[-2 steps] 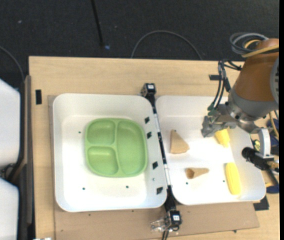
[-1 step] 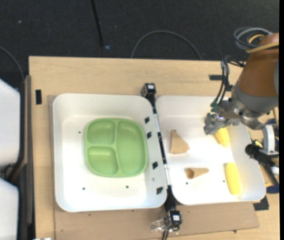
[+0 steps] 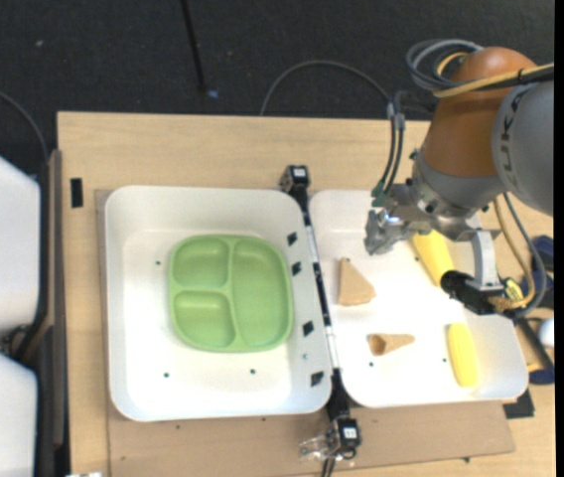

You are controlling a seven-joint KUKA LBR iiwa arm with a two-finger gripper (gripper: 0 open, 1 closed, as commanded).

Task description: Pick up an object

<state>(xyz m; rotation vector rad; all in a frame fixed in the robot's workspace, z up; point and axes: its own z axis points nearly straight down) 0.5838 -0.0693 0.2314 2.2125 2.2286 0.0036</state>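
The right bin point(image 3: 416, 391) holds a tan wedge point(image 3: 354, 284) near its left side and a small tan cone-shaped piece point(image 3: 389, 343) below that. A yellow oblong piece point(image 3: 462, 354) lies toward the bin's lower right. A second yellow oblong thing point(image 3: 432, 254) lies partly under the wrist. My gripper point(image 3: 380, 230) hangs over the upper middle of the right bin, above and to the right of the wedge and apart from it. Nothing shows between its fingers.
The left bin point(image 3: 128, 376) holds a green divided plate point(image 3: 230, 291) at its middle. A divider with black clips point(image 3: 314, 296) runs between the two bins. The arm's orange and grey body point(image 3: 481, 117) covers the right bin's upper right corner.
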